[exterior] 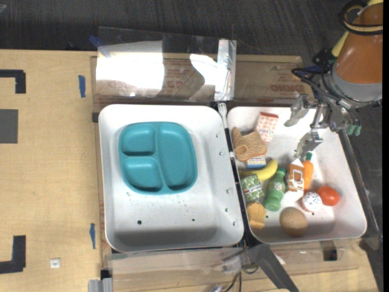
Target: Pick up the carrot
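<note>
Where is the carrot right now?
In the right bin, right of centre: the carrot lies beside a small carton, up-left of the tomato, just below the tool.

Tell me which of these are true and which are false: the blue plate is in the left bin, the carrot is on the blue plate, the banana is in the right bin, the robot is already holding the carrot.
1. The blue plate is in the left bin. True.
2. The carrot is on the blue plate. False: it lies in the right bin, among the other toy food.
3. The banana is in the right bin. True.
4. The robot is already holding the carrot. False: the gripper hangs above the carrot, which lies on the bin floor.
</note>
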`<state>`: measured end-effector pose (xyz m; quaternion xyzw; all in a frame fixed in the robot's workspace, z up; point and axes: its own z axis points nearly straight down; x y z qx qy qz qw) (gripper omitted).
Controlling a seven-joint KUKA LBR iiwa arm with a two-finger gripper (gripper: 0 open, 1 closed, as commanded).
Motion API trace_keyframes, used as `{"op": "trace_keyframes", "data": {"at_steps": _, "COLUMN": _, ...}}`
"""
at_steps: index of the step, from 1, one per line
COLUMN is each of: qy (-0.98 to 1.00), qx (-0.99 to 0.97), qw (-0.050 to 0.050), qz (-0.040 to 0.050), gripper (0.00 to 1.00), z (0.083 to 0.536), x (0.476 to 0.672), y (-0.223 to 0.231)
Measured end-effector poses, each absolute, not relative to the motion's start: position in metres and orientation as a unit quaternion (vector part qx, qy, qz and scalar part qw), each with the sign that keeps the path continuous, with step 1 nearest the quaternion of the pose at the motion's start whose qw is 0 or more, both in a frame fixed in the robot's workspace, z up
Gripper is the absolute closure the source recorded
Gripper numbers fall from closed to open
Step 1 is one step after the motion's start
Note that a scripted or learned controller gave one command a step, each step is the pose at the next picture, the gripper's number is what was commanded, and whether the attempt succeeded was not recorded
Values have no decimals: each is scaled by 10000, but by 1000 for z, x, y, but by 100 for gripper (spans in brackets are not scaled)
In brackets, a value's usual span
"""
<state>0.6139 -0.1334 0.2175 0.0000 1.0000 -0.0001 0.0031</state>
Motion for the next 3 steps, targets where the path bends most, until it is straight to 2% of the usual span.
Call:
{"op": "trace_keyframes", "data": {"at_steps": 1, "qy": 9996, "qx": -231, "qw": 175, "qz": -56, "gripper": 0, "z": 116, "x": 592, "y": -194}}
{"op": "trace_keyframes", "data": {"at_steps": 2, "qy": 9992, "qx": 346, "qw": 198, "qz": -96, "gripper": 0, "z": 111, "x": 603, "y": -179}}
{"op": "trace_keyframes", "data": {"at_steps": 3, "qy": 9814, "qx": 1892, "qw": 314, "qz": -51, "gripper": 0, "z": 112, "x": 568, "y": -165}}
